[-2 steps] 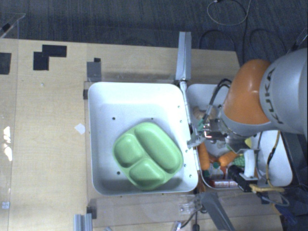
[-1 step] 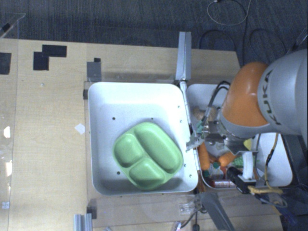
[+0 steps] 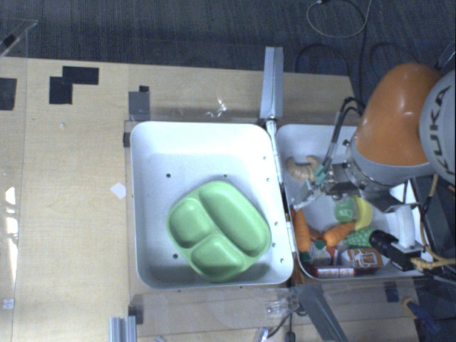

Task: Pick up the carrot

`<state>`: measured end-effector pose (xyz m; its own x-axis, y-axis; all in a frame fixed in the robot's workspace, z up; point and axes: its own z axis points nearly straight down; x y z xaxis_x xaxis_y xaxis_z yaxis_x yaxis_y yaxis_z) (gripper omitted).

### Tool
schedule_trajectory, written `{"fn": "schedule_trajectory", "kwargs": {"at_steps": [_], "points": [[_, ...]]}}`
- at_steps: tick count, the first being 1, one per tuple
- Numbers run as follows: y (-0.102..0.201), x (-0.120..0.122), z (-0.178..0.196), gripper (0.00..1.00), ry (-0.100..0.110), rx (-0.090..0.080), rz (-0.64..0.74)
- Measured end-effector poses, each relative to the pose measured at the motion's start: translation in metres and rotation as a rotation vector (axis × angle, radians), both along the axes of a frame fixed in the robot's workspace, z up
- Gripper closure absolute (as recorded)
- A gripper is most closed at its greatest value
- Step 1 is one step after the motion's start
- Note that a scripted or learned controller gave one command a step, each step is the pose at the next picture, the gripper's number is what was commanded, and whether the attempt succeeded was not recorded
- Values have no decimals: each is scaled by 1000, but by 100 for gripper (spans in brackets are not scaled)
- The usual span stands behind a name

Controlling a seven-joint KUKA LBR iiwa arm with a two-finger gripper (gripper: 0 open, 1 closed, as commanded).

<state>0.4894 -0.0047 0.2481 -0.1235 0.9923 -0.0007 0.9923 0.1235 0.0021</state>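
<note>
a robotics lab: a plywood bench (image 3: 71, 212) with white bins (image 3: 142, 212), loose cables (image 3: 342, 20) and carpet.

Grey arm (image 3: 438, 130), orange band (image 3: 395, 116), black cables, KUKA lettering

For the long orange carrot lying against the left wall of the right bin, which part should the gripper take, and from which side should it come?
Probably grip the long orange carrot at mid-length, coming straight down from above. It lies flat, lengthwise along the white bin wall, so the fingers would best close across its narrow width. The wall leaves little room on that side; a second orange piece lies close on the other.
</note>
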Motion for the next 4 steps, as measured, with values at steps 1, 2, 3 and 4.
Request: {"fn": "schedule_trajectory", "kwargs": {"at_steps": [1, 2, 3, 4], "points": [[-9, 18, 116, 0, -1, -1, 287], [-9, 18, 116, 0, -1, -1, 287], [34, -1, -47, 0, 3, 1, 464], [14, -1, -66, 0, 2, 0, 513]]}}
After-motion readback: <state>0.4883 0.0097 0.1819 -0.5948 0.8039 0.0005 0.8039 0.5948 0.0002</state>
